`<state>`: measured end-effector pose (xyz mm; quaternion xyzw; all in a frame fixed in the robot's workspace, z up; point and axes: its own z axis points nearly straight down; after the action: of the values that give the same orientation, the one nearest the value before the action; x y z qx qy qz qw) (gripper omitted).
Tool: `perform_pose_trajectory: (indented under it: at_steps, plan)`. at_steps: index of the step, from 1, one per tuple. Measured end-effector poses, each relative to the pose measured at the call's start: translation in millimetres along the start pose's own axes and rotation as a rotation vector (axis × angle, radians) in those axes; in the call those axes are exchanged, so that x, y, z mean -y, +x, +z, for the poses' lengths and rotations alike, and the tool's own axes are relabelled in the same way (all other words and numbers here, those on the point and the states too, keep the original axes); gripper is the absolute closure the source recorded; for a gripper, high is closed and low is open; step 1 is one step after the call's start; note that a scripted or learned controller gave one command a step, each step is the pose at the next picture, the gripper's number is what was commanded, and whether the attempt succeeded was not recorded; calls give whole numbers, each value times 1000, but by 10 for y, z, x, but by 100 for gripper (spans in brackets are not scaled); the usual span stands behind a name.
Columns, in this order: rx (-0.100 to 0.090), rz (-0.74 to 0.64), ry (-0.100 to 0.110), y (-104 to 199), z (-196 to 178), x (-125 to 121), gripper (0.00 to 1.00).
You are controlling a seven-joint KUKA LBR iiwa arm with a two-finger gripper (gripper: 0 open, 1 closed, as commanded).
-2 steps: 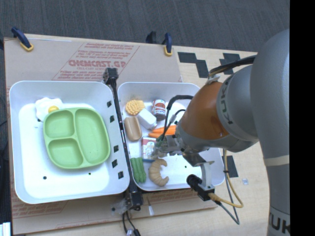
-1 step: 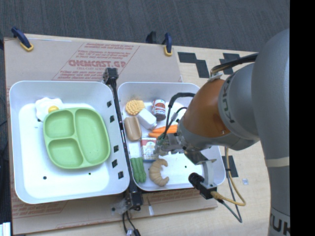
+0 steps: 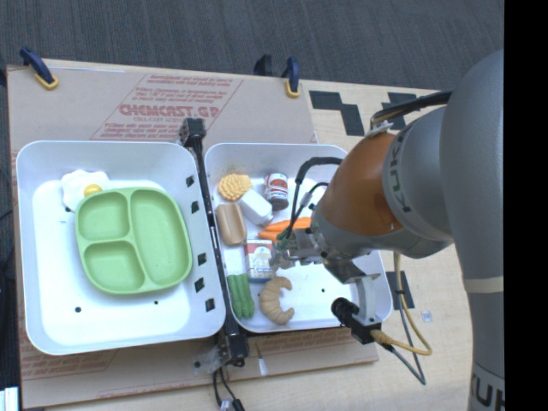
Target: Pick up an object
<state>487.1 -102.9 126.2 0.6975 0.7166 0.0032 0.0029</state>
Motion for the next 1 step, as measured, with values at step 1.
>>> perform_pose_trajectory:
  at_steps: [1]
  plan:
    - [0, 21, 8, 23, 301, -92, 100]
